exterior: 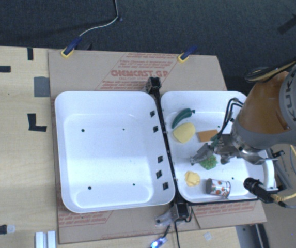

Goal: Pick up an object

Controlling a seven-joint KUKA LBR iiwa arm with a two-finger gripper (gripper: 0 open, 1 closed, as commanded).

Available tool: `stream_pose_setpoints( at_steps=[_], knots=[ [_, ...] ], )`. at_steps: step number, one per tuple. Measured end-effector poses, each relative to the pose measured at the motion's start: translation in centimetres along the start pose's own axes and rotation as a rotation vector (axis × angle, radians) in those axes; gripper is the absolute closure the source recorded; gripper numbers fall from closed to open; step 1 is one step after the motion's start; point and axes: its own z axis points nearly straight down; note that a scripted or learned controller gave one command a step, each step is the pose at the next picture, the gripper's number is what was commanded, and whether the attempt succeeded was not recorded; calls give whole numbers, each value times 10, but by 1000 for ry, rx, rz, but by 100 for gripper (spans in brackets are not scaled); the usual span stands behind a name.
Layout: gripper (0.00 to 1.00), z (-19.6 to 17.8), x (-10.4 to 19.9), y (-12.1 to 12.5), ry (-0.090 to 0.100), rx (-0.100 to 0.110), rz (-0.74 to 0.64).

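Gripper (203,156) low in the right bin (235,98), its tip just above and left of the green broccoli-like piece (208,163), nearest of the objects, with a yellow lump (184,133) up-left; whether the jaws stand apart or together cannot be told.

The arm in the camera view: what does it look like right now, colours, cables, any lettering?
The arm has a broad orange band with a grey shell beside it carrying part of dark KUKA lettering. Thin black cables loop along its left side towards the wrist. The gripper is dark grey metal, slim and angular. A white bracket with a black knob sits below it.
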Motion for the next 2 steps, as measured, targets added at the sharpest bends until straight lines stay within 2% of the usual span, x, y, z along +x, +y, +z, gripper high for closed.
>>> stream_pose_setpoints(
  at_steps=[1, 2],
  knots=[
    [0, 85, -23, 67, -8, -16, -1],
    [0, 80, -10, 93, -7, -19, -2]
  ],
)
